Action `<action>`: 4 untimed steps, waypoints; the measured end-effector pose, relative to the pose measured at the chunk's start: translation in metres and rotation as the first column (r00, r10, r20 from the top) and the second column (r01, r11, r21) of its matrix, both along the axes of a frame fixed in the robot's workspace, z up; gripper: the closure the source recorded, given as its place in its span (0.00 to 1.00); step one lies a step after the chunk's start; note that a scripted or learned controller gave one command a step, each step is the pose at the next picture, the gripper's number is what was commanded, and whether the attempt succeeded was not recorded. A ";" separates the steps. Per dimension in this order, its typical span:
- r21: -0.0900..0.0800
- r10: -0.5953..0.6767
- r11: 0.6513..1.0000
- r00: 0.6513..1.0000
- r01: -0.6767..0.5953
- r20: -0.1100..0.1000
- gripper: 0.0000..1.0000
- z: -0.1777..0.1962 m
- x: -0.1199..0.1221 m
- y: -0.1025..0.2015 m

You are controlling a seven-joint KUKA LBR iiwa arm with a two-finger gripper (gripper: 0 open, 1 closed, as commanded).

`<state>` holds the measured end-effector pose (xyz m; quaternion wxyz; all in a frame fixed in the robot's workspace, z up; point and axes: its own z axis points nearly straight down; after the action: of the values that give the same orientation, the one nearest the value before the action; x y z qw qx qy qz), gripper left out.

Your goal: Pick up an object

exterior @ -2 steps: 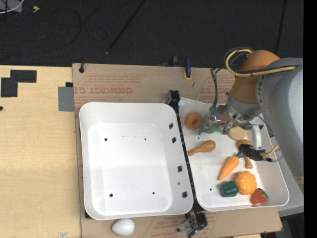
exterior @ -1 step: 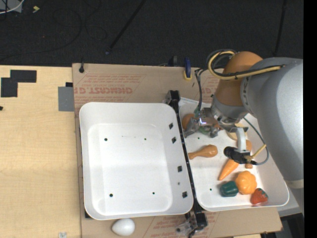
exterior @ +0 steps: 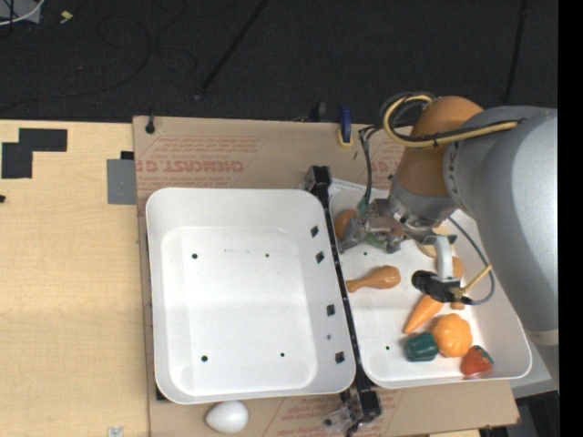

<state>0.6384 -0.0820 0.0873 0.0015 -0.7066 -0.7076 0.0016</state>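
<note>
A pale wooden bench (exterior: 64, 271) carries two white bins. In the right bin (exterior: 510, 358), the jaws (exterior: 369, 230) hang low near the divider, by a small orange thing; whether they are clenched cannot be told. A tan gourd (exterior: 375, 279) lies just below; carrot (exterior: 422, 313), orange (exterior: 453, 333), green piece (exterior: 421, 347) and strawberry (exterior: 476, 360) cluster toward the near corner.

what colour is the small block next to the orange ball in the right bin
Dark green, seen in the camera view.

Right bin (exterior: 510, 371) partly behind arm (exterior: 510, 180).
</note>
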 end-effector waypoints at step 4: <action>-0.001 0.000 1.000 1.000 0.000 0.001 1.00 0.010 0.005 -0.034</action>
<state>0.6435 -0.1160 0.0976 0.0009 -0.7064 -0.7078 0.0014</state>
